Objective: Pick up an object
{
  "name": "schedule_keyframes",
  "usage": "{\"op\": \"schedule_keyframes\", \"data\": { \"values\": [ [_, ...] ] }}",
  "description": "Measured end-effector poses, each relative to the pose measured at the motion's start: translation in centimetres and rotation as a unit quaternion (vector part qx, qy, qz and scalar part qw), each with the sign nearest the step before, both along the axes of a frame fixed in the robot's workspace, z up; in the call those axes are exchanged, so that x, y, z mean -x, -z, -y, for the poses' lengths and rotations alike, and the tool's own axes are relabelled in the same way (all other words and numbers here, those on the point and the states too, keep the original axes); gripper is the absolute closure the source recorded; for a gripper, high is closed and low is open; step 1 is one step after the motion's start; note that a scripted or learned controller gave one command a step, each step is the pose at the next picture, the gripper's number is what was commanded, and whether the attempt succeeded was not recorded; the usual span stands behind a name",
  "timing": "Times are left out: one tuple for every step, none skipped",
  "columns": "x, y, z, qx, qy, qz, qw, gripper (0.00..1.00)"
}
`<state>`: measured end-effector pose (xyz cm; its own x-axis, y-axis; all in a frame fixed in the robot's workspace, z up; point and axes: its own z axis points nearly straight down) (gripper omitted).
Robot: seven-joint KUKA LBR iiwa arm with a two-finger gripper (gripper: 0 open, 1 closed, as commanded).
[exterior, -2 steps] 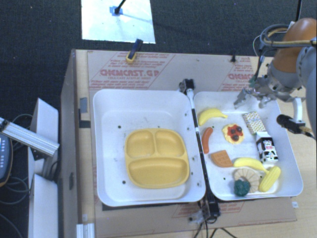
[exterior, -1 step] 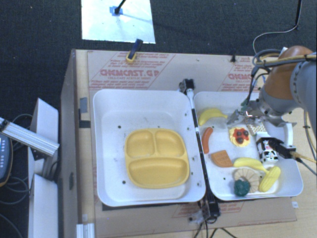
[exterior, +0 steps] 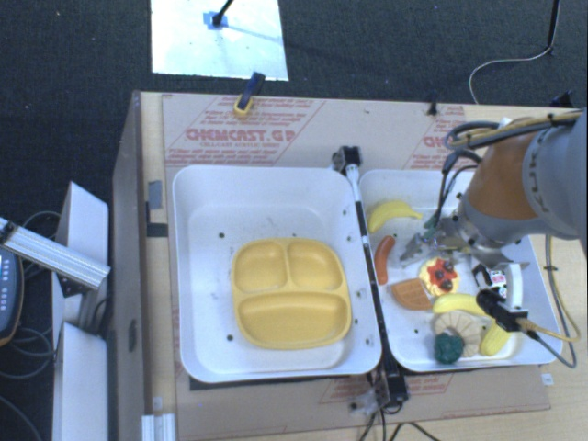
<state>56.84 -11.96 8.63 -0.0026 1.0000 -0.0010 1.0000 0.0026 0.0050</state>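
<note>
My tool (exterior: pixel 418 244) hangs in the right bin (exterior: pixel 537 361) beside the orange carrot (exterior: pixel 381 259); its grip I cannot tell. The carrot looks light, stiff, slick; best pinched mid-length.

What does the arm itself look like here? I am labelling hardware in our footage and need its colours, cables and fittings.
The arm is a thick, rounded grey tube with a broad orange band above the wrist. Black and yellowish cables loop over the top of the band and run down toward the wrist. The gripper is a small grey metal assembly. No markings are legible at this size.
</note>
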Motion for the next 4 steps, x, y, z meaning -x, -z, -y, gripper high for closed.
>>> {"op": "schedule_keyframes", "data": {
  "values": [
    [-7.3, 0.1, -2.4, -0.0001, -0.001, -0.001, 1.0, 0.0],
    [-9.4, 0.5, -1.8, 0.0013, -0.001, -0.016, 0.9999, 0.0],
    [-7.9, 0.2, 0.2, 0.0002, 0.0, -0.001, 1.0, 0.0],
    [-9.5, 0.5, -1.1, 0.001, -0.001, -0.015, 0.9999, 0.0]
  ]
}}
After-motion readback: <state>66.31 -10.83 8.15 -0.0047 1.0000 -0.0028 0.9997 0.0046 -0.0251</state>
